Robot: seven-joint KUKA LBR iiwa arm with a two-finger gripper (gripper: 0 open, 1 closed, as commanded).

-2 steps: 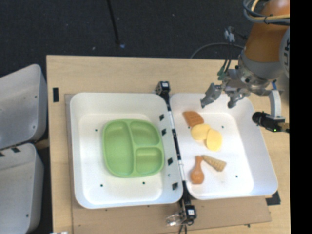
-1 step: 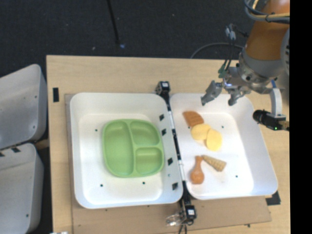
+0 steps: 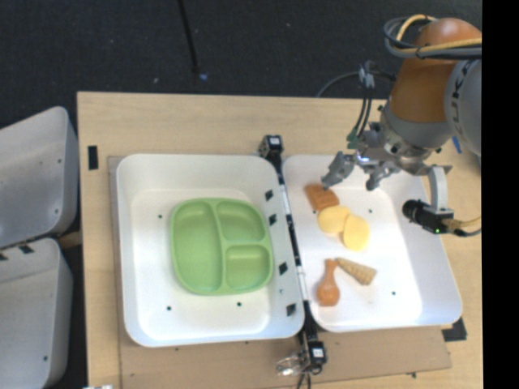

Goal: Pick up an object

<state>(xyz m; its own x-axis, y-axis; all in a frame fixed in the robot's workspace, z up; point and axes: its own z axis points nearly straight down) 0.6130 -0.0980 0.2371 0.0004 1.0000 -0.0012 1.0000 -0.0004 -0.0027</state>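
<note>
gripper (image 3: 357,171): fingers spread wide, nothing between, above right bin (image 3: 422,290)
nearest: orange piece (image 3: 321,196)
left bin (image 3: 146,314): green tray (image 3: 219,245)

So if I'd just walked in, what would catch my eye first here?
Probably the bright green divided plate, lying alone in the left white bin. Next, the grey and orange arm coming in from the right, its hand open above the far end of the right bin. Below it lie small toy foods: an orange piece, two yellow rounds, a cone and an orange spoon-like shape.
</note>
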